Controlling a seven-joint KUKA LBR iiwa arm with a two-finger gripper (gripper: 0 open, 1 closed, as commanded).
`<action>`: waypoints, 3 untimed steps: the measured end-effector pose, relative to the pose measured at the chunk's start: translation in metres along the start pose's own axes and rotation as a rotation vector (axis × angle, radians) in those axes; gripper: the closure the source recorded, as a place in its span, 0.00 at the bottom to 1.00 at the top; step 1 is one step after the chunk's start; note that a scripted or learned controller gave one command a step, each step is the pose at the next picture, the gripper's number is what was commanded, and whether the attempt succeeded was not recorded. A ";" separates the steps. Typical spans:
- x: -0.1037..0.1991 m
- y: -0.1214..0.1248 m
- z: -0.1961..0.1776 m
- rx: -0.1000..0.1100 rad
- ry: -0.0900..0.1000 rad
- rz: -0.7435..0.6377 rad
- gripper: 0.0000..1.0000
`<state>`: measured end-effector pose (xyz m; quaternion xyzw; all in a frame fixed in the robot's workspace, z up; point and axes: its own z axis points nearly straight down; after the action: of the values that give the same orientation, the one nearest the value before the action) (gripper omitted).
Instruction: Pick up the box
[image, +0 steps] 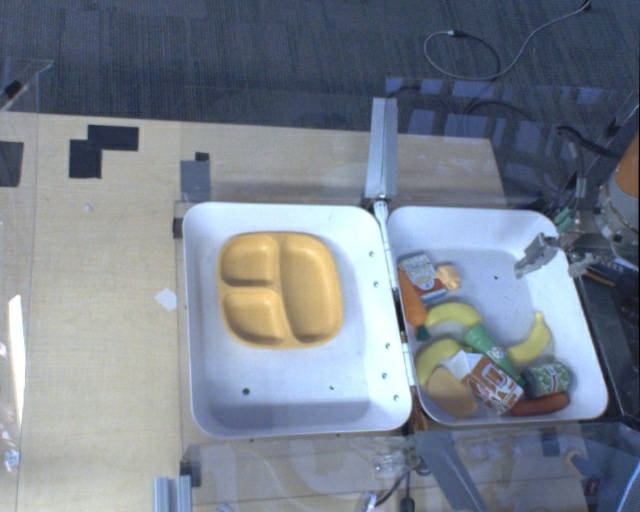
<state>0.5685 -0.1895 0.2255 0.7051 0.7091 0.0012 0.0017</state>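
Two boxes lie in the right bin (500, 235). A small orange and blue carton (422, 276) sits near the bin's left wall. A larger orange and white box (493, 385) lies tilted near the front, among other items. My gripper (558, 260) hangs over the bin's right rim, to the right of and apart from both boxes. It is open, with nothing between its fingers.
Around the boxes lie a carrot (412, 306), three bananas (452, 317), a green bottle (487, 345), a green can (548, 379) and a red sausage (541, 405). The left bin (205, 330) holds a yellow divided plate (281, 289). A metal post (382, 145) stands between the bins at the back.
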 end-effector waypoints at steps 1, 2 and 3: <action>0.033 -0.005 0.136 -0.008 -0.002 0.041 0.00; 0.056 0.102 0.139 -0.003 -0.001 -0.002 0.00; 0.057 0.076 0.138 -0.004 -0.001 0.027 0.00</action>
<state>0.6444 -0.1323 0.0880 0.7146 0.6996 0.0021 0.0033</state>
